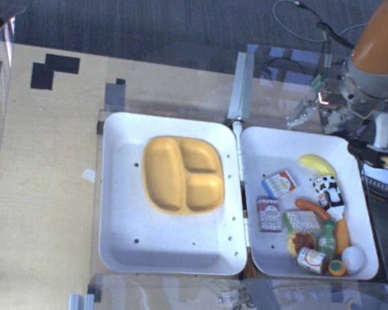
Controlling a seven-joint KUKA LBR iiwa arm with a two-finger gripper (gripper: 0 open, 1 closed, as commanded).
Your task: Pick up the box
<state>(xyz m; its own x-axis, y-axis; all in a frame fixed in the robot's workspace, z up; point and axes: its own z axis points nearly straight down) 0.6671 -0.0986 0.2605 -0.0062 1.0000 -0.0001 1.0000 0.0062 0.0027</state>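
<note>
Box lies apart from bin wall.

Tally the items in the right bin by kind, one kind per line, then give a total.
Boxes or cartons: 4, e.g. box
Banana: 1
Sausage: 1
Carrot: 1
Egg: 1
Can: 1
Green bottle: 1
Total: 10, though the clustered pile is hard to separate.

Glossy white plastic bins, matt wooden bench
</note>
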